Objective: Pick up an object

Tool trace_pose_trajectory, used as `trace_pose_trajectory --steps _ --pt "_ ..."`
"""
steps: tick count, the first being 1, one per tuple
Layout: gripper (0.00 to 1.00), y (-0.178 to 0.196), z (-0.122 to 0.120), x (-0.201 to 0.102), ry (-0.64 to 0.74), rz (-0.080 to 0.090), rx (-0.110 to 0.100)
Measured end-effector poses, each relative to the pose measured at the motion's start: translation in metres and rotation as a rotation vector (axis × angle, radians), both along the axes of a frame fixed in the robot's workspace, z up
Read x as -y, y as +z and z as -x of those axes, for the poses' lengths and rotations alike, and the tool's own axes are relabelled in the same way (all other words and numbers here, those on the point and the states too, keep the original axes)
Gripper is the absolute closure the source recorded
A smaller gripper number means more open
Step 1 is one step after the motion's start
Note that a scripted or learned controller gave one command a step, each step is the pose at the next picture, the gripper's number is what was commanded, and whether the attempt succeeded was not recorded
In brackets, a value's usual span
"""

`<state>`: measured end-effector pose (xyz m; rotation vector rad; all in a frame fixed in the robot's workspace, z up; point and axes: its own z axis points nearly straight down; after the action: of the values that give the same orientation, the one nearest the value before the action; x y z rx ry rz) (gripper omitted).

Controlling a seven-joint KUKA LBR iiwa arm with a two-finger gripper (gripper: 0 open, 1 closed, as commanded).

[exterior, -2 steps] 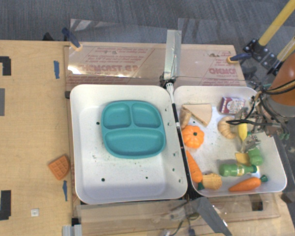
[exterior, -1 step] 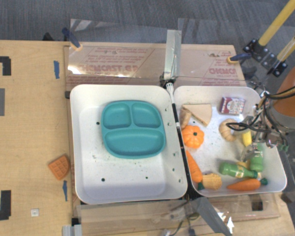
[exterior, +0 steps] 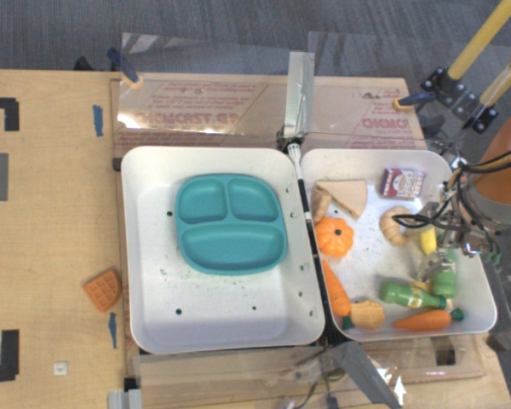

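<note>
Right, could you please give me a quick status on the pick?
Hand low in right bin, over green bottle; grip state unclear. Carrot and corn crowd close. Teal plate alone in left bin.

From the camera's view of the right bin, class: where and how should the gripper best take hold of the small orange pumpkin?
Grip the pumpkin across its round body, coming straight down from above. It sits upright, stem up, with bread slices close behind it and the bin wall to its left, so a side approach looks crowded.
</note>
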<state>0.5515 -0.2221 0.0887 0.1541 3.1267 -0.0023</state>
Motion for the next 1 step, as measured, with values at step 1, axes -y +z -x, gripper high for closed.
trace_pose_trajectory --steps 1 --pt "1.00 0.0141 -0.0042 -0.0002 0.001 0.004 0.014"
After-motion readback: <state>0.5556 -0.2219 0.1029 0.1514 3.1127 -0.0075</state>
